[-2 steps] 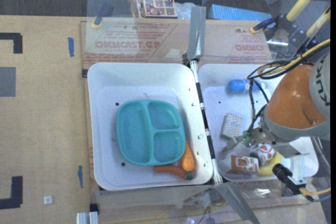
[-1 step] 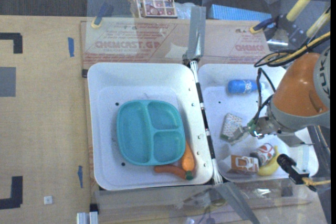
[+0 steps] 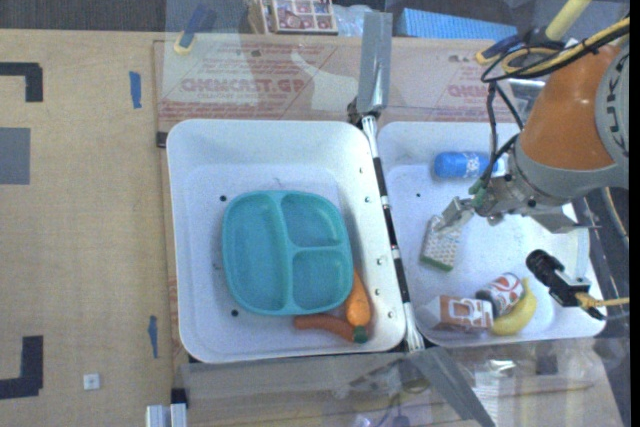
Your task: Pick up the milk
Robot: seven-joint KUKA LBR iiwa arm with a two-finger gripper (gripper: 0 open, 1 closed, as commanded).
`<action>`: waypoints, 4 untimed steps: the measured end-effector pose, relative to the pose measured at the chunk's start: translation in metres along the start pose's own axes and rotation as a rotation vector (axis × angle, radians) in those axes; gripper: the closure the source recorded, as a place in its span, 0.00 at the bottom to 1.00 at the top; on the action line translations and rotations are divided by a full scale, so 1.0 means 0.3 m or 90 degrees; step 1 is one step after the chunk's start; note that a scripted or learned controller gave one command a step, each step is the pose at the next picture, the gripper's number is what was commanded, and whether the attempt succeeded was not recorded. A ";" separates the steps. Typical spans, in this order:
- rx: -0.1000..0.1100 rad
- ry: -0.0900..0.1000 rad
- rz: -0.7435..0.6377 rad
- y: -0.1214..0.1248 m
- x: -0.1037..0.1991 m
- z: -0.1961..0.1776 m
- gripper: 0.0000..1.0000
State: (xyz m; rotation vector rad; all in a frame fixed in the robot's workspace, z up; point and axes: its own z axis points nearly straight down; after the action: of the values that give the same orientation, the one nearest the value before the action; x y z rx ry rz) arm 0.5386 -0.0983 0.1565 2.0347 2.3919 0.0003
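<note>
I see the small brown-and-white milk carton [image 3: 466,312] lying at the near edge of the right-hand white bin [image 3: 560,330], beside a yellow banana [image 3: 520,313]. My gripper [image 3: 452,220] sits up-bin of it, just above a grey-green speckled block [image 3: 439,247]; I cannot tell how far it is open. A blue bottle [image 3: 460,164] lies beyond.

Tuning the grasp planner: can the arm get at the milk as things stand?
Probably yes. The milk lies uncovered at the front of the right bin, and the gripper is over the same bin. The banana crowds its right side and the bin's front wall is close, so it looks tight.
</note>
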 end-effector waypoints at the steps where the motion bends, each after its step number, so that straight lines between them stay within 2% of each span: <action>1: 0.001 0.001 -0.110 -0.203 -0.193 -0.048 0.00; 2: -0.005 -0.002 -0.120 -0.204 -0.079 0.227 0.00; 3: 0.000 0.000 -0.053 -0.213 -0.390 0.120 0.00; 4: -0.001 0.000 -0.212 -0.238 -0.254 0.105 0.00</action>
State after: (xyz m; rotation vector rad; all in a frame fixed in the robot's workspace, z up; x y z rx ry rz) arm 0.4803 -0.1848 0.1249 1.6099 2.6958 0.0020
